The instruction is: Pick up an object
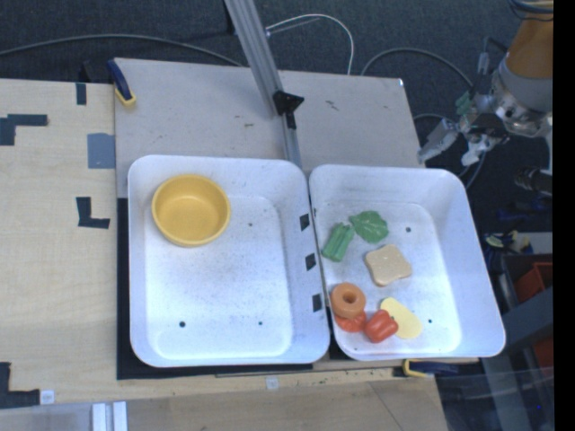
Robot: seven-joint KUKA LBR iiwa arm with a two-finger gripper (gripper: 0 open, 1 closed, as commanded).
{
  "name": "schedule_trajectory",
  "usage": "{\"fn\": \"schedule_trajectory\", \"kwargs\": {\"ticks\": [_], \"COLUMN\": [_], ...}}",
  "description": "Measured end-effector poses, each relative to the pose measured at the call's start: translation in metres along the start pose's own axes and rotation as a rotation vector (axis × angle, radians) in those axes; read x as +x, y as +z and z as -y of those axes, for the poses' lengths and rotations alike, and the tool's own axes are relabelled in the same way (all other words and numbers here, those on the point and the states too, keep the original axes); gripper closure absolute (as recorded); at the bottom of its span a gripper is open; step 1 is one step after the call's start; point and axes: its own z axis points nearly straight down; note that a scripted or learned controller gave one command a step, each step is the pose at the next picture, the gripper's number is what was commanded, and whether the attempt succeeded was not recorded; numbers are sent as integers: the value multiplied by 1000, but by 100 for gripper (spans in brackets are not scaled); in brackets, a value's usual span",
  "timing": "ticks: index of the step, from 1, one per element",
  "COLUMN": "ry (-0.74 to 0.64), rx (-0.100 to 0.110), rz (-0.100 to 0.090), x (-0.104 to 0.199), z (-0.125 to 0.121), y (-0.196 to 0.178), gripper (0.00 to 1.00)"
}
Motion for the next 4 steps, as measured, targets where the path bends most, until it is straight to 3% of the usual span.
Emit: {"fn": "schedule_trajectory", "kwargs": {"ticks": [1, 3, 4], "ry": [0, 1, -1], "rx": [1, 7, 1], "rz": [0, -2, 0], "x": [0, 2, 4], "z": [0, 8, 8], "y": [0, 127, 167], "gripper": [0, 0, 0]}}
